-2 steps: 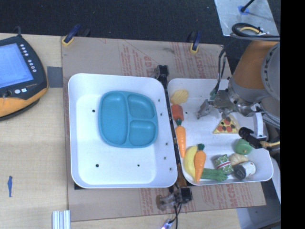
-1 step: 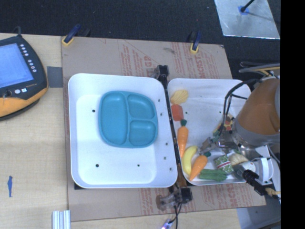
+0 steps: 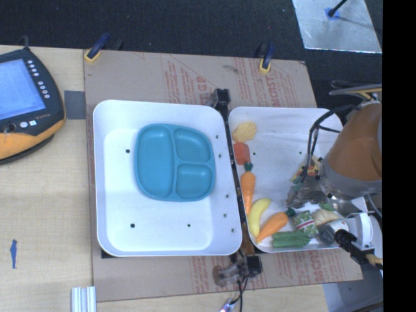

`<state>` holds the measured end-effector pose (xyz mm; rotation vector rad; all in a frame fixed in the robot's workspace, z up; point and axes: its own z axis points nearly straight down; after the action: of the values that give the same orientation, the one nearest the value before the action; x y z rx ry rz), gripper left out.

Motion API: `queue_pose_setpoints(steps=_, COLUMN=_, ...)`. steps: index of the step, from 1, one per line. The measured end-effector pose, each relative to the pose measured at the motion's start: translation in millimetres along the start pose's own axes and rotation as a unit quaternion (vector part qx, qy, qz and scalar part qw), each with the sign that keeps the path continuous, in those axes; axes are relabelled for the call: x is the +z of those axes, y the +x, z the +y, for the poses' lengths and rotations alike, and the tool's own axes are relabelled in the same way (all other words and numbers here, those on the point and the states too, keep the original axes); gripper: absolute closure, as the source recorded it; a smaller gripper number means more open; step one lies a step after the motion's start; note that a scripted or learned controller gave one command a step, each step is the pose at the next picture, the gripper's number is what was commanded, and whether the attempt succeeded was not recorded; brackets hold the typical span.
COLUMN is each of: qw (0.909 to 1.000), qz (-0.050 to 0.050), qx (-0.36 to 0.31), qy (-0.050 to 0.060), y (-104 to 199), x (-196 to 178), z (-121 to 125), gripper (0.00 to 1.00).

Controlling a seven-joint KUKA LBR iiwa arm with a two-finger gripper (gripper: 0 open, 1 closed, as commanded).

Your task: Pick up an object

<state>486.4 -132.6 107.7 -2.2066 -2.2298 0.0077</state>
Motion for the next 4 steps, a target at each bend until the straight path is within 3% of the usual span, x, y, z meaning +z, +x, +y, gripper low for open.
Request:
queue_pose_setpoints(steps=1, qw=1.0, qz=0.0, qx=0.0, qy=0.0, y=0.0, x=0.1, z=0.0, gripper=0.0)
queue_pose_setpoints(steps=2, qw=1.0, qz=0.0, qx=0.004, qy=-0.003, y=-79.9, x=16.3, z=-11.5, gripper=0.0)
queue_pose_setpoints(steps=3, qw=1.0, qz=0.001, qx=0.001, qy=-0.002, y=-16.8, x=16.3, z=-10.1, gripper=0.0)
queue_pose_setpoints(steps=4, qw=1.0, qz=0.0, qx=0.004, qy=-0.002, y=-76.4, x=15.6, z=33.3, gripper=0.0)
